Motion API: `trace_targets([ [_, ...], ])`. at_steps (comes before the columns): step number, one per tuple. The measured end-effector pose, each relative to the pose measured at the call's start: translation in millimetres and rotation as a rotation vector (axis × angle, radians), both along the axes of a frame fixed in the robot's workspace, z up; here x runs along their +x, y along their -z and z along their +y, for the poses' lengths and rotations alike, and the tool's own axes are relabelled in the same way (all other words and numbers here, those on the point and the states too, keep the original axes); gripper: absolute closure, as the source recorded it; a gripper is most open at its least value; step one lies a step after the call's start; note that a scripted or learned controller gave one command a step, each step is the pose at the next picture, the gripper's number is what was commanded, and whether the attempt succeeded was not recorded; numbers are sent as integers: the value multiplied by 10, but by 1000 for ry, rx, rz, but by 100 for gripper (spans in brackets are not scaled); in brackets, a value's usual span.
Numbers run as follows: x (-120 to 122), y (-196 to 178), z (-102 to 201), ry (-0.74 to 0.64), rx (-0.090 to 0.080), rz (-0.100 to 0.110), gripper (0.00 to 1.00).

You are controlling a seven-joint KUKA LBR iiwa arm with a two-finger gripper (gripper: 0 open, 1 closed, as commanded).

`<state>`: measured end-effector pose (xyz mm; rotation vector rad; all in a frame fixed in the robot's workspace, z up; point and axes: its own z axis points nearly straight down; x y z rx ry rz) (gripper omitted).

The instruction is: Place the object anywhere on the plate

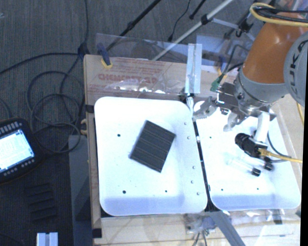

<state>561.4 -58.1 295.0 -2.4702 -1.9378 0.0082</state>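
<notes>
Matt ribbed plate (152, 146), smooth white bin (116, 169)

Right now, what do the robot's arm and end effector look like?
The arm is grey with a broad orange band above the wrist; a yellow cable loops over it. The end effector is pale silvery metal.

Strong light from above burns the left bin (110, 194) and the right bin (273, 196) almost featureless, and their rims glow. The dark ribbed plate (153, 146) reads crisp and casts almost no shadow. Glare streaks the clear plastic sheet (141, 76) behind. The carpet (35, 38) is dim and grainy; the pendant screen (10, 149) is washed out.
</notes>
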Motion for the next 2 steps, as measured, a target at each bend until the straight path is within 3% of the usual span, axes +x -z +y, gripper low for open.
trace_targets([
  [1,-89,261,47,-160,1,-1,0],
  [2,259,1079,758,-169,3,1,0],
])
